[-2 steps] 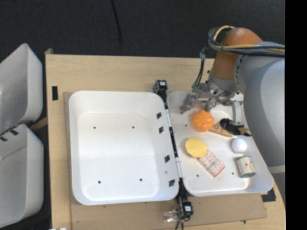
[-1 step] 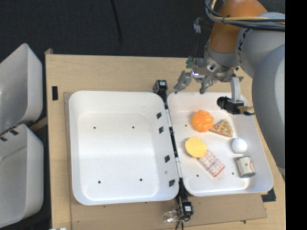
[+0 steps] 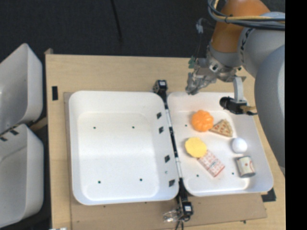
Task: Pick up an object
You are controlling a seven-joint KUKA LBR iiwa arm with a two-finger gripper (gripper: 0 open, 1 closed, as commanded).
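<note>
The arm comes in from the right, orange band above the wrist, and the hand hangs over the far left corner of the right bin, just at its back rim. The hand holds nothing; whether it is open or closed I cannot tell (too small and blurred from this angle).

All the objects sit in the right bin, none under the hand. An orange round fruit lies nearest the hand, toward the bin's middle. A pizza-slice toy lies just to its right. A yellow round piece sits in front of the orange fruit, touching a pink patterned packet that lies at a slant. A white ball sits near the right wall, and a small can lies on its side just in front of it.

The left bin sits beside the right one on the wooden counter.
</note>
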